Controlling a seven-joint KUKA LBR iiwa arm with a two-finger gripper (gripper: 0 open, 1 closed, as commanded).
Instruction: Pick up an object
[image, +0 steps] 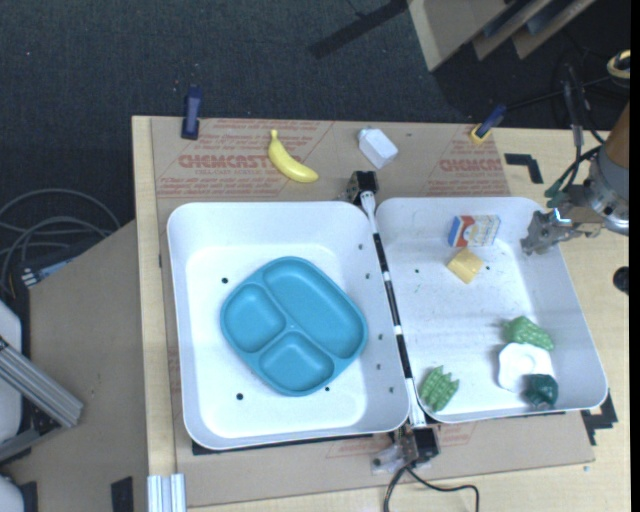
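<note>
My gripper (541, 238) hangs over the far right edge of the right bin (585, 330), and I cannot tell how it is set, so I think I am at the reaching step with nothing picked up yet. The closest things to grab are the small box (470, 231) and the yellow block (465, 266) just beside it, so next I must move left and go down over one. The arm (612, 180) is cut off at the edge, and the gripper is small and blurry.
</note>
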